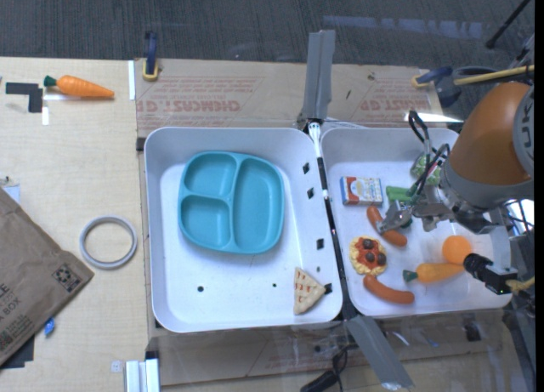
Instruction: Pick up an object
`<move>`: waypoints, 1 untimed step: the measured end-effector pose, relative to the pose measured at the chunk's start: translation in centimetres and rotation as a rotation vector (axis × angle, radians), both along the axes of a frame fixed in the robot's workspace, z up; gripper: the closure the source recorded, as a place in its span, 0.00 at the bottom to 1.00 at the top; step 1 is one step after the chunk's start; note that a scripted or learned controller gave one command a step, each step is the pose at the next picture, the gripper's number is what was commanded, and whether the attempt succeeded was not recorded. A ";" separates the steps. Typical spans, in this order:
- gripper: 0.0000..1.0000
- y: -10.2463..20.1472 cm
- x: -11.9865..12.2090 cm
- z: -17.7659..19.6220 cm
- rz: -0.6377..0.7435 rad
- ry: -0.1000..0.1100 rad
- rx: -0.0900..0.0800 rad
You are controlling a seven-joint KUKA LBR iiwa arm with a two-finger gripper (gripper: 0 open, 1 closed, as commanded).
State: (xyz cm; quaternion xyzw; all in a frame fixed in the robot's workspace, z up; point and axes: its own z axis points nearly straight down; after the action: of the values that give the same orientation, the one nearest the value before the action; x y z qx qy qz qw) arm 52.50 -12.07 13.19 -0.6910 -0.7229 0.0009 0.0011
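My pincer (398,214) sits low over a sausage (392,234); grip, can't tell. Right bin (357,301): two sausages, one pizza (368,254). Left bin (161,297): one blue plate (231,202).

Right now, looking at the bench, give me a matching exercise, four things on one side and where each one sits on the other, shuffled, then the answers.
Things:
1. blue tray
2. waffle slice
3. tape ring
4. pizza

Places:
A. on the bench, left of both bins
B. right bin, near its left wall
C. middle of the left bin
D. left bin, front right corner

Pairs: 1-C, 2-D, 3-A, 4-B
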 end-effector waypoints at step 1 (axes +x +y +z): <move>0.00 -1.8 2.2 -2.0 0.219 -0.002 0.000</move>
State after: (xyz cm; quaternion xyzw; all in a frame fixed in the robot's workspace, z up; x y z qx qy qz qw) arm 54.66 -13.90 11.24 -0.6078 -0.7941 0.0004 0.0000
